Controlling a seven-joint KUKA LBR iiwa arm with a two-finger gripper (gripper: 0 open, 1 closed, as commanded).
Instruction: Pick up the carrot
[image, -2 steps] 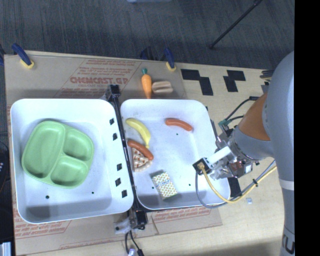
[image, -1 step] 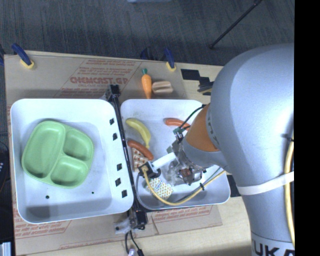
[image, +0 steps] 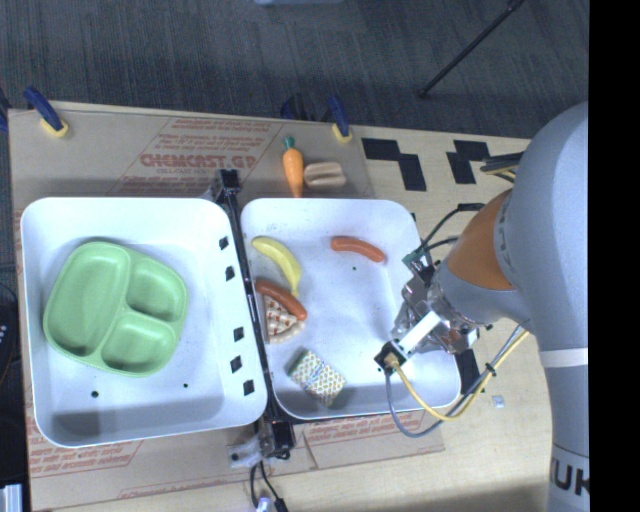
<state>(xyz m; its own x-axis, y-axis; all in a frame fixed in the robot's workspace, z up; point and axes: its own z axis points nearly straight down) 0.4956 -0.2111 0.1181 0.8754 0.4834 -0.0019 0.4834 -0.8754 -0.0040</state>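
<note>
The carrot (image: 292, 168), orange with a green top, lies upright on the cardboard bench just behind the right bin (image: 330, 208), outside it. A small tan bun (image: 323, 176) rests right beside the carrot. My gripper (image: 414, 292) hangs low over the right side of the right bin, far from the carrot and in front of it to the right. The wrist hides the tips, and nothing shows held in them.
In the right bin lie a yellow banana (image: 278, 260), an orange sausage (image: 357, 248), a red sausage (image: 280, 297), a pizza slice (image: 281, 321) and a patterned packet (image: 318, 376). The left bin (image: 60, 420) holds a green divided plate (image: 115, 305).
</note>
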